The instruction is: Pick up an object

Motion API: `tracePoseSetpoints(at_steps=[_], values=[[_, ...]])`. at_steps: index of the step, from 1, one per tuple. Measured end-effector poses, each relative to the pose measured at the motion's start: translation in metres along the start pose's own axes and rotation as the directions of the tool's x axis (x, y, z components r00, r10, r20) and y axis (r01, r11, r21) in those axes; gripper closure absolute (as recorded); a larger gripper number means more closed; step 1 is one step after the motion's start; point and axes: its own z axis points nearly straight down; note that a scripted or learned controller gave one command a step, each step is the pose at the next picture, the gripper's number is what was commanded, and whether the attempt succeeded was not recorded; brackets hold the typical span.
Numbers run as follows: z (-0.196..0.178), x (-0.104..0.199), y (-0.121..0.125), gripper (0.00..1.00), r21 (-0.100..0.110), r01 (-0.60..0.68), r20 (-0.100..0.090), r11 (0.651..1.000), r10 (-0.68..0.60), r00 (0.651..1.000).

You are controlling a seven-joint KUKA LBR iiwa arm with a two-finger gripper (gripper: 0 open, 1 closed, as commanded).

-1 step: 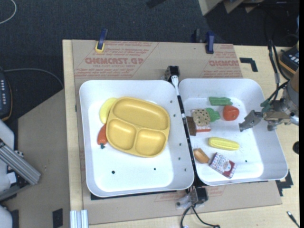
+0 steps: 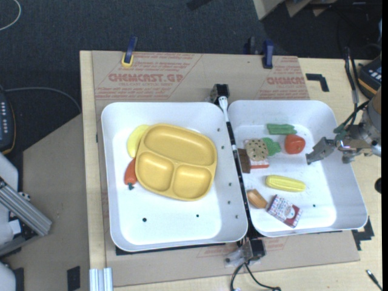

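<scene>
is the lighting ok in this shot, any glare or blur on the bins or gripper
Camera view: even, soft light; the left bin and right bin are bright but not blown out, the yellow divided tray has a mild sheen, and the gripper looks slightly soft.

Left bin (image 2: 121,223) holds a divided tray (image 2: 176,161) — right bin (image 2: 339,214) has toy corn (image 2: 285,183) with a tomato (image 2: 294,143) behind it.

Red print on the brown board (image 2: 182,71) under the bins reads "CHEMCAST G.P" at upper left and a cut-off "CHEMCAS" at upper right; smaller lines are illegible.
</scene>
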Motion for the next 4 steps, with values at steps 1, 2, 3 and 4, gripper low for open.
tracePoseSetpoints(at_steps=[1,2,3,4], values=[[0.057,0.01,0.003,0.0,0.007,0.001,-0.004,1.0,-0.001,1.0],[0.105,0.008,0.01,0.0,0.007,0.0,-0.003,1.0,0.0,1.0],[0.141,0.009,0.01,0.0,0.004,0.0,-0.002,1.0,0.0,1.0],[0.129,0.008,0.011,1.0,-0.001,-0.001,0.0,1.0,0.001,1.0]])
